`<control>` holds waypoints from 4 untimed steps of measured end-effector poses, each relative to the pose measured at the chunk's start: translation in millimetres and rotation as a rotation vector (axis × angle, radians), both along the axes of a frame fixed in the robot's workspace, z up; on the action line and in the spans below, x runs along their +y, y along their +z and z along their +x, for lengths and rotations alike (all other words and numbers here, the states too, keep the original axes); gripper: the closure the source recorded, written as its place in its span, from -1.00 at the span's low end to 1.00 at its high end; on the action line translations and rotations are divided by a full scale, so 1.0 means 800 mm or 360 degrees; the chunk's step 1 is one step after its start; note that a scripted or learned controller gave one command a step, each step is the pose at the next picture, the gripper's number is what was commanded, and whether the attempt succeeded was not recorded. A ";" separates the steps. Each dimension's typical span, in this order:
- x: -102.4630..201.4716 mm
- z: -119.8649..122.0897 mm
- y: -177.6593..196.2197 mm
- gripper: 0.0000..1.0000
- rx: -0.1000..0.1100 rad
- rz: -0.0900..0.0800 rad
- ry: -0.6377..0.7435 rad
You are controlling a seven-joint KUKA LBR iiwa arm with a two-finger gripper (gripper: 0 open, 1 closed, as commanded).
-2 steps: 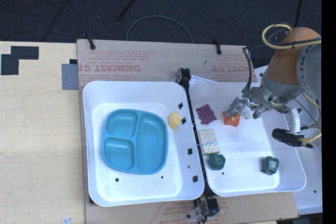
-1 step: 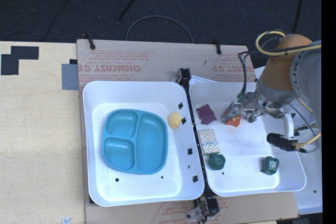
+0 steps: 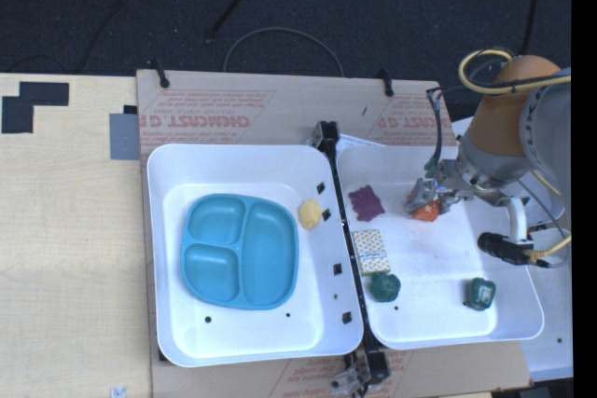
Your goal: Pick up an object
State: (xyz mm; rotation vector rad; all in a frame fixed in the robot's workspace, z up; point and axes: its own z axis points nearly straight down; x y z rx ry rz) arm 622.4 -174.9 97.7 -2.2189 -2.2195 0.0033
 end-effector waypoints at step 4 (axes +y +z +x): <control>0.073 -0.003 0.183 1.00 0.0000 0.0004 0.0007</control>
